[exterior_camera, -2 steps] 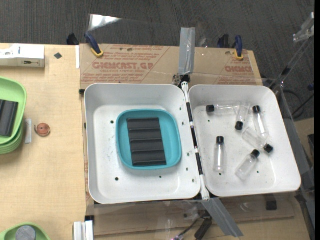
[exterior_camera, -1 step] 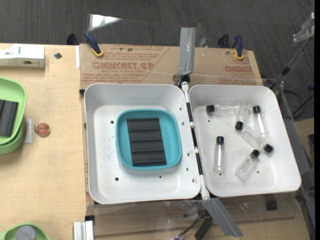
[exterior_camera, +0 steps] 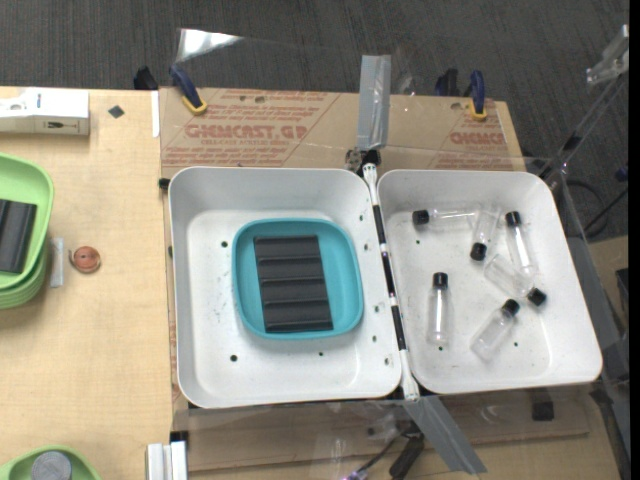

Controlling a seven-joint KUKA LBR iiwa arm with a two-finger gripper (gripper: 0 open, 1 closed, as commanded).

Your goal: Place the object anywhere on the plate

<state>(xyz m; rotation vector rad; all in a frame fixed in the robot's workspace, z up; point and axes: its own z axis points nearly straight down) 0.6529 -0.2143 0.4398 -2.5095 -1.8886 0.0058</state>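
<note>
Nearest vial (exterior_camera: 495,328) + others lie loose in R bin (exterior_camera: 560,363), well apart from plate (exterior_camera: 345,278) in L bin (exterior_camera: 200,368); risk: round, clear, crowded vials, so pinch could slip/roll.

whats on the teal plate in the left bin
A black ribbed block lies flat across the middle of the teal plate, leaving its rim bare. The plate surface under the block is covered.

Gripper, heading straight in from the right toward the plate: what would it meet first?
Probably the right bin, at its outer rim, then the vials lying inside it. The plate sits beyond the wall between the bins. Height is unclear, so it might pass above them.
</note>
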